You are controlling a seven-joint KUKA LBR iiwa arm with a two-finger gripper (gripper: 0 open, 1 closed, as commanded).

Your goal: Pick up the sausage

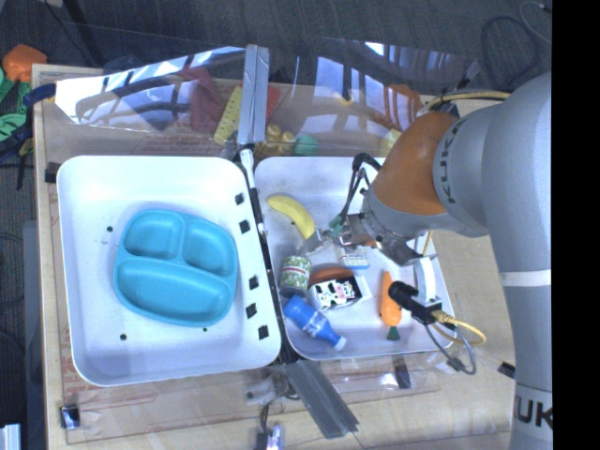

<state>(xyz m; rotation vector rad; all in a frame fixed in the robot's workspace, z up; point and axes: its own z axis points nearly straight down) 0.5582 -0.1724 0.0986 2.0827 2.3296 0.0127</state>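
Overhead, the grey arm (487, 167) reaches into the right bin (281, 172); the left bin (84, 195) holds a blue divided tray (176, 266). Its gripper (345, 237) hovers just above the brown sausage (328, 274), jaw state impossible to tell, among banana (292, 215), bottle (312, 322) and carrot (388, 300).

Bench (187, 403): pale wood top, seen from above at a slant, scuffed near front edge. Clear plastic sheeting (309, 87) stands along back of bench, crumpled, catching bright glare and blue-white reflections. Floor (281, 7) beyond: dark grey carpet, dim. Black cables (511, 36) trail over floor at upper right. Orange and green clutter (17, 82) at far left edge, off bench, too blurred to identify. Light comes from overhead, even, w/ soft shadows on bench; room past it much darker.
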